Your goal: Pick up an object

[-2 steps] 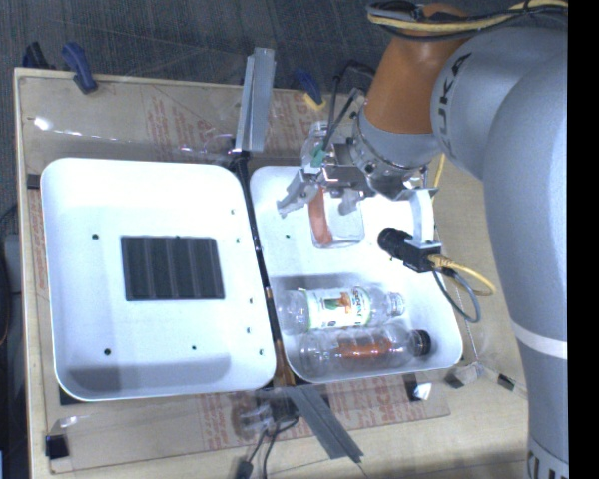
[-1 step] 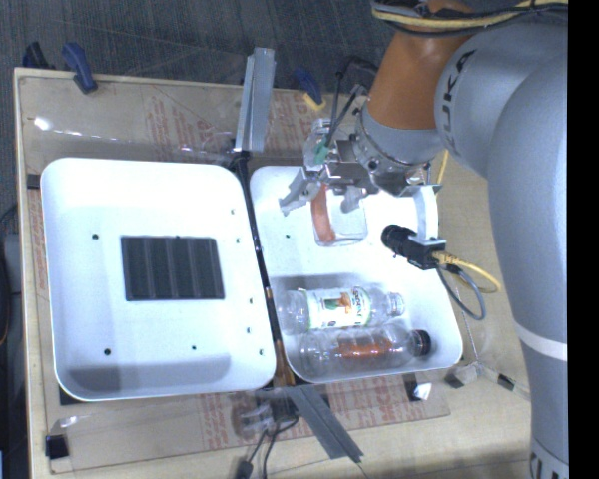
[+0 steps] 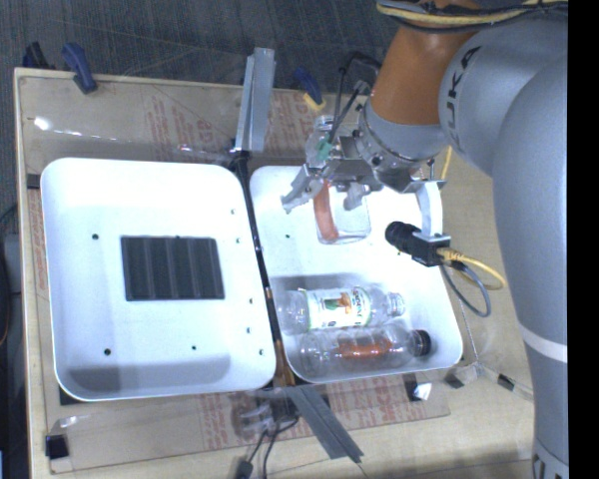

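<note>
grey arm [image 3: 509, 98] came in from the right, orange band [image 3: 419, 68] up top, wrist angled down-left, gripper [image 3: 329, 193] jaws pinched on something clear

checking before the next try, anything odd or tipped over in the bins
Nothing looks spilled or broken. Two clear plastic bottles lie on their sides at the near end of the right white bin: one with a white and green label, one with a reddish label. The left white bin bears a dark ribbed rectangle.
</note>
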